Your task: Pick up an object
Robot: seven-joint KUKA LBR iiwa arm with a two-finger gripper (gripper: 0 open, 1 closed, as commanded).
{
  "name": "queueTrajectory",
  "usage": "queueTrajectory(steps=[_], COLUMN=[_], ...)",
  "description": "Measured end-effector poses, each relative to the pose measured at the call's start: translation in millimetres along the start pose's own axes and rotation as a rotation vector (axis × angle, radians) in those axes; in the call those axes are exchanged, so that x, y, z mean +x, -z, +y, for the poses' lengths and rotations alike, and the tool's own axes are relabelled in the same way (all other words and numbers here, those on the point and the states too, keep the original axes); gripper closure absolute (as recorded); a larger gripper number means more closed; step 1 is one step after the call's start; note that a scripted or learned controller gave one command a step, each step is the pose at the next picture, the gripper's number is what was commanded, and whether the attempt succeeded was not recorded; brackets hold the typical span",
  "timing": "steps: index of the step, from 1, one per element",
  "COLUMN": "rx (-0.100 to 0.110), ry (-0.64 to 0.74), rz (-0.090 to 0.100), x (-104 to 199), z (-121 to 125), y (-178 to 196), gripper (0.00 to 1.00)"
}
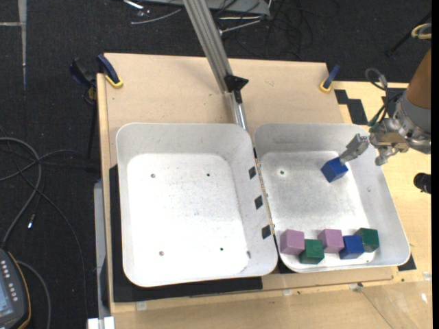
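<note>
The blue block (334, 170) sits in the right bin (384, 184), up in its far half, tilted on the white floor and well apart from the other blocks. It is a small cube, plain blue. The hand (368, 151) hangs just beside it, over the bin's right rim, its two pale fingers spread wide with nothing between them; one fingertip (354, 147) points at the block's upper corner. Along the near wall stand two purple blocks (293, 241), two green ones (313, 251) and another blue one (352, 246).

arm (420, 94) cut off at right edge (upper links unseen), end effector (369, 149) grip unclear
</note>
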State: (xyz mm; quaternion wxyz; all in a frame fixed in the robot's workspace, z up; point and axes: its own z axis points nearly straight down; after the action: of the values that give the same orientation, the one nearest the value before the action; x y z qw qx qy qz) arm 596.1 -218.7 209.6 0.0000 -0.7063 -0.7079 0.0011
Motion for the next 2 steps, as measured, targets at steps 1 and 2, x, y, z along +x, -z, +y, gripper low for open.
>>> queueTrajectory(steps=[1,2], rx=[0.002,-0.005], ry=[0.002,0.002], rz=[0.002,-0.002], x=[12,10], z=[50,52], y=[-119,-103], gripper=[0.00,1.00])
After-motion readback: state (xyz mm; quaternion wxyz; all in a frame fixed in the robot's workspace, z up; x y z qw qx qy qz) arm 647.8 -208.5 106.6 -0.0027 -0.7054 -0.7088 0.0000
